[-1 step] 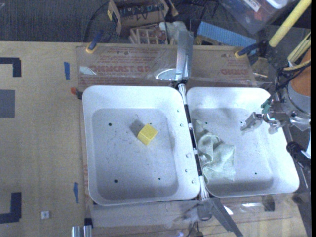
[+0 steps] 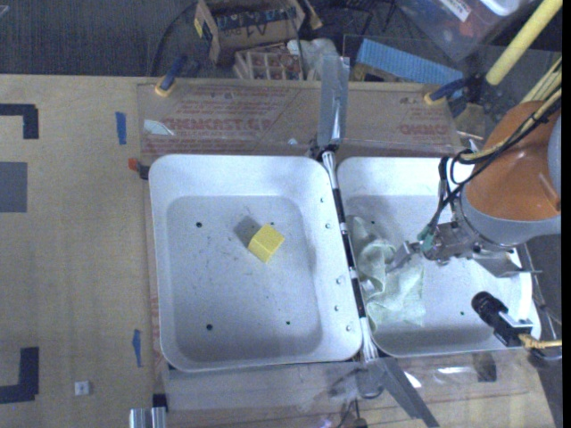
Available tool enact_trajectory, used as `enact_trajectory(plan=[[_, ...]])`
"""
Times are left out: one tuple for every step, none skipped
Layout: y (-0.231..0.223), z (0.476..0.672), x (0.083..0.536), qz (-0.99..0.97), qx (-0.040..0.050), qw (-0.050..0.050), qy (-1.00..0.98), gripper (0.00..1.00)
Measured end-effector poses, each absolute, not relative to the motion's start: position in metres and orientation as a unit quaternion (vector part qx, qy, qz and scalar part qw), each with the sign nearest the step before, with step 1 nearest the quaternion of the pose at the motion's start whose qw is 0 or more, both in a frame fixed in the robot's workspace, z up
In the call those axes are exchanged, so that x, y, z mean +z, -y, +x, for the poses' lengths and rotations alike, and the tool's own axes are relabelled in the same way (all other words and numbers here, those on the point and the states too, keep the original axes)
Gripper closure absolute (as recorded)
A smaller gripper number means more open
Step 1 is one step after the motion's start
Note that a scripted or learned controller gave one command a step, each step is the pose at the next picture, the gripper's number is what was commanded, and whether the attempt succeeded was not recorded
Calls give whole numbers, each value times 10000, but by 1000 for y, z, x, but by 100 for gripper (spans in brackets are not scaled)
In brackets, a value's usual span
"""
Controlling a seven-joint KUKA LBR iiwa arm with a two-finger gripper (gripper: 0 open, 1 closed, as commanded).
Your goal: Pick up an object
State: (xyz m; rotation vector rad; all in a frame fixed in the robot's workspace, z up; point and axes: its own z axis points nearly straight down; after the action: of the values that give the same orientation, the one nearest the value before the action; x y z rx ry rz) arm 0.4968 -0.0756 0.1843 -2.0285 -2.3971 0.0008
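While the hand (image 2: 419,244) hangs low over the middle of the right bin (image 2: 393,172), its tip meets the right edge of a crumpled pale green cloth (image 2: 385,279). The view is too blurred there to tell whether the hand is open or closed, or has hold of anything. The cloth lies bunched against that bin's left wall and spreads toward its near edge. Behind the hand, the grey arm (image 2: 500,230) with its orange band (image 2: 522,172) covers the bin's right edge. In the left bin (image 2: 169,181), a yellow block (image 2: 266,242) sits near the centre of the floor, with a small grey piece (image 2: 246,230) touching its far-left side. Both bins stand side by side on the wooden desk (image 2: 71,239).
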Motion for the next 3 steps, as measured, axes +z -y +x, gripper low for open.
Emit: enact_trajectory(plan=[[4, 481, 184, -6761, 7, 15, 7368, 0], [4, 481, 184, -6763, 7, 14, 7366, 0], [-67, 522, 184, -6253, -7, -9, 7804, 0]])
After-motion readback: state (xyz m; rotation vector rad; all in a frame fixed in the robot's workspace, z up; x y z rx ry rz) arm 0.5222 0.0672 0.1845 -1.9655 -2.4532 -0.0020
